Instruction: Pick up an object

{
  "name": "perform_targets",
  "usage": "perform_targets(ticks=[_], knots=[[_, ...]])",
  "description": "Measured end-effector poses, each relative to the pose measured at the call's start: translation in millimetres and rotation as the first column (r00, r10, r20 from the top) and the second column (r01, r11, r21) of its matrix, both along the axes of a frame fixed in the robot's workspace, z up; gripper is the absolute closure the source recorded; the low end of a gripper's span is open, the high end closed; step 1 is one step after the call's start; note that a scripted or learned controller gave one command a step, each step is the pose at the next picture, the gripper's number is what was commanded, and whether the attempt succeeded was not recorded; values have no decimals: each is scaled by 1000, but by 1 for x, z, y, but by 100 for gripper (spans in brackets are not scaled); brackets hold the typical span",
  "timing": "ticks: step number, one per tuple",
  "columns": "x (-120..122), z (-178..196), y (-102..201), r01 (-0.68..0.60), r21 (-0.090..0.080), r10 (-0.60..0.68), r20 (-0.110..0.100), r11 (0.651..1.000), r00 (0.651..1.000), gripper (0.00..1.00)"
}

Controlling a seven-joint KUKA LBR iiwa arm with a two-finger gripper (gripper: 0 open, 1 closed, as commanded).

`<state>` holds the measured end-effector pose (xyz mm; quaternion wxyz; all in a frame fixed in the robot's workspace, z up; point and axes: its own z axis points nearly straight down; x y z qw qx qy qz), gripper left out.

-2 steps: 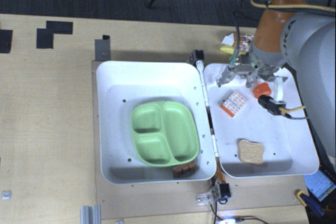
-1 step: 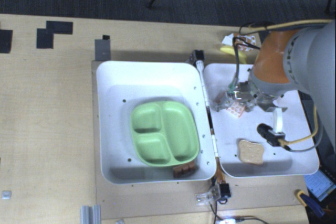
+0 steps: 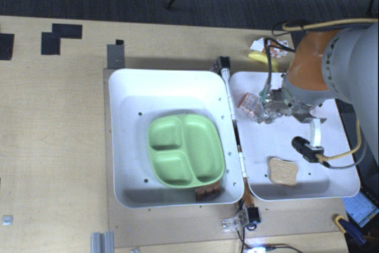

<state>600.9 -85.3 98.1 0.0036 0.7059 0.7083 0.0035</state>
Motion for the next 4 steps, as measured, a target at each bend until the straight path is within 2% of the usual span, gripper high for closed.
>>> perform_targets(ticks=[1,2,3,4], knots=[[66,-13,-79,1,-1,-1,-19,1000,1000,100],[-6,136,-115,0,-3,0,-3,1000,1000,100],[68,65,-106,-3,0,3,-8,1000,1000,100],[69,66,-106,-3,-1,3,-6,1000,1000,0]])
